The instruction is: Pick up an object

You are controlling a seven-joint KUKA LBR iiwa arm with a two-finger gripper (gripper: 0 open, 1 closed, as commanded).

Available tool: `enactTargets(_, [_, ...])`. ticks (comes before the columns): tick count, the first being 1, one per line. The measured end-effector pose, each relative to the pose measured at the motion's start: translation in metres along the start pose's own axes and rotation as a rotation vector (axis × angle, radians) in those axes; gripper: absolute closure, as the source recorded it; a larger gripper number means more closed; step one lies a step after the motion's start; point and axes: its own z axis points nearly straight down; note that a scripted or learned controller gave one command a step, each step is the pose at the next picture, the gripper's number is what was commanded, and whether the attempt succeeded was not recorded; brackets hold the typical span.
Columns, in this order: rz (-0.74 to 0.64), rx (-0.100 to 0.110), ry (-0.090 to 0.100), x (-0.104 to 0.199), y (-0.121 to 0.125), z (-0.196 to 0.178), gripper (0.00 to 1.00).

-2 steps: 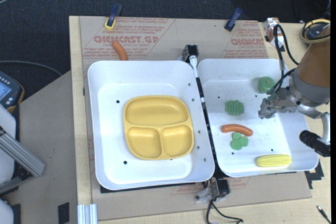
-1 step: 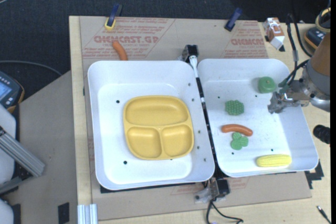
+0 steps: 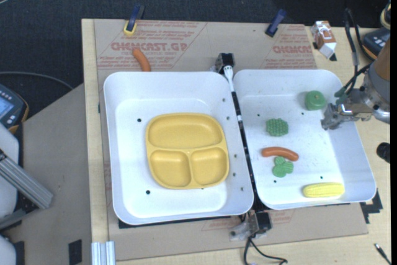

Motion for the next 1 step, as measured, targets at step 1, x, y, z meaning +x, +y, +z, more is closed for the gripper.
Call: enactTargets(1, [-0.004,0.0,0.002,0.0555,0.0119,-0.0098,1.0])
